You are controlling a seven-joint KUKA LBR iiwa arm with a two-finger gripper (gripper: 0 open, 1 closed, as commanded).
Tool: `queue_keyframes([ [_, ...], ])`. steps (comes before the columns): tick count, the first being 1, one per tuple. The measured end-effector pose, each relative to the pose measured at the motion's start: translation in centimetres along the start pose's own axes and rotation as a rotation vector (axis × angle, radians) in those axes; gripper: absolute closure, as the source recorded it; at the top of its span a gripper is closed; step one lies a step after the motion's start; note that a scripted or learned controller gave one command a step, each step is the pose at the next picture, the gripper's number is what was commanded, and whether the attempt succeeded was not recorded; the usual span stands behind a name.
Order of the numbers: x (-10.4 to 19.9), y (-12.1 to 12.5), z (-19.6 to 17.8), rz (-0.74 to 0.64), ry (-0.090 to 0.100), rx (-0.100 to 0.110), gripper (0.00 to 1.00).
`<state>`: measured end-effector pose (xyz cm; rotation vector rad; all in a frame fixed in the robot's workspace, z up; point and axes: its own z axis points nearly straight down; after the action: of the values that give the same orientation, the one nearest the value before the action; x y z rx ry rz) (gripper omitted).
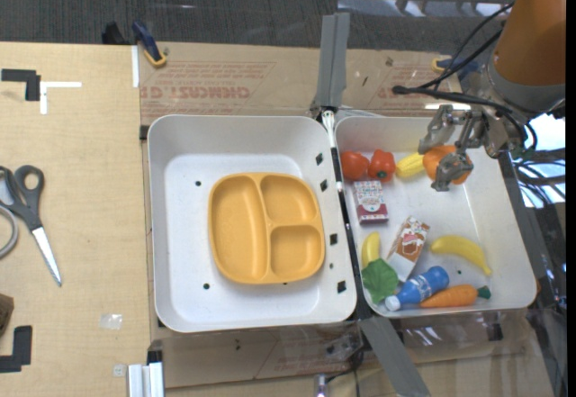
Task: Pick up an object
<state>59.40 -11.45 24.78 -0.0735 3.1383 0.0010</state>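
The gripper (453, 150) seems clamped on an orange toy fruit (447, 166), gripped near its top, so it could slip out.

Glossy white plastic bins (171, 233) sit on a matt, wood-grain bench (72, 206) edged with brown cardboard (234, 80), a smooth, matt yellow plastic tray (267, 227) in one, metal-bladed scissors (36, 224) at nine o'clock.

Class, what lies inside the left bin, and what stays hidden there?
The left bin holds one yellow divided plate, its three compartments bare. The bin floor under the plate is covered, so nothing there can be judged.
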Motion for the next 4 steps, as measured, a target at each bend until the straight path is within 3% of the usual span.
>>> queue_keyframes([
  [1, 2.9, -3.4, 12.7, -0.049, -0.013, 0.006, 1.0],
  [2, 2.9, -3.3, 12.7, -0.051, -0.013, 0.004, 0.0],
  [3, -0.2, -6.9, 15.5, -0.049, -0.002, 0.001, 0.0],
  [4, -2.6, -10.8, 15.5, -0.045, -0.001, 0.0, 0.0],
])
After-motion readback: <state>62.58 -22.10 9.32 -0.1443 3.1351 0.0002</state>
